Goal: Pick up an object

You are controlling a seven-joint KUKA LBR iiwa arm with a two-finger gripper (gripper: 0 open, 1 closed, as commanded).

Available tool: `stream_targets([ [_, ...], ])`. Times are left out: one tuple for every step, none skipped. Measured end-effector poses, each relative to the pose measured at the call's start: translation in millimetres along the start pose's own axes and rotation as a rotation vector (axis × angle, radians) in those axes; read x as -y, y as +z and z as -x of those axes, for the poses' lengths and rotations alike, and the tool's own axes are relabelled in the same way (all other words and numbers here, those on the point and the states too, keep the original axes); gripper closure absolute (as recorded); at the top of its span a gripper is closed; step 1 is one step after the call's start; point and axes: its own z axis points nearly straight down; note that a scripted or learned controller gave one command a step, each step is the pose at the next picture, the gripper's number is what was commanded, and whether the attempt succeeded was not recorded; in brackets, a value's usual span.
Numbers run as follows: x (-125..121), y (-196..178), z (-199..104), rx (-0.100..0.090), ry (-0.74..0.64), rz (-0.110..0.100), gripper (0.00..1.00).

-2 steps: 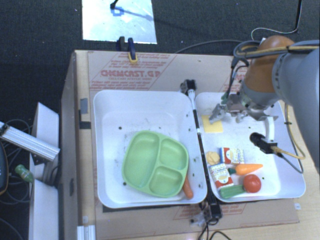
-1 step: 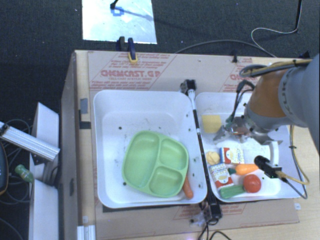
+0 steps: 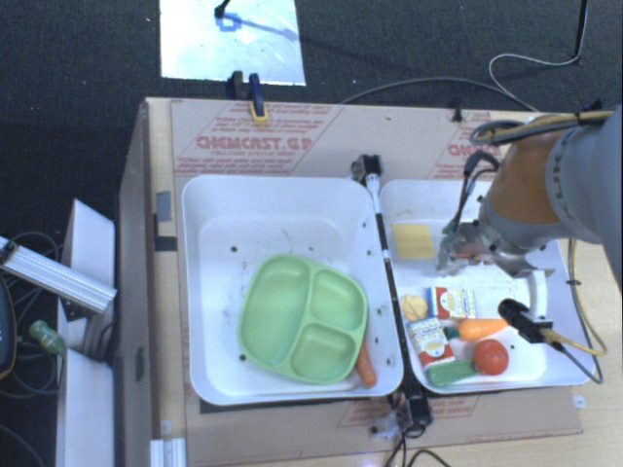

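The arm [image 3: 574,178] entered from the right of the camera view, its grey body crossing above the right bin [image 3: 419,195]. The orange band [image 3: 521,178] sat just above the wrist, which bent downward toward the bin floor. The gripper [image 3: 459,251] pointed down over the middle of the right bin, just right of the yellow slice [image 3: 413,240], which lay flat near the divider. Whether the gripper was wide, narrow or holding anything could not be told; the wrist body hid that detail.

Below the gripper, the candidate objects lay clustered in the near half of the right bin. A red-and-white carton [image 3: 451,303] lay just under the gripper's position, with a small pale yellow round piece [image 3: 415,306] beside it on the left. A second small carton [image 3: 427,340] lay nearer the front edge. A carrot [image 3: 481,328] lay beside a tomato [image 3: 492,356], and a green cucumber-like piece [image 3: 451,371] lay along the front wall.

The left bin [image 3: 209,212] held a green divided tray [image 3: 304,317], tilted slightly. An orange sausage-like piece [image 3: 365,367] lay against the tray's right edge near the divider
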Motion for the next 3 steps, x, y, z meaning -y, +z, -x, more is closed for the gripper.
stream_targets([
  [0.0, 0.0, 0.0, 0.0, -0.001, 0.0, 0.0],
  [-0.7, -10.6, 0.1, 0.0, -0.001, 0.002, 1.0],
  [-0.7, -10.5, 0.0, 0.0, -0.002, 0.002, 0.0],
])
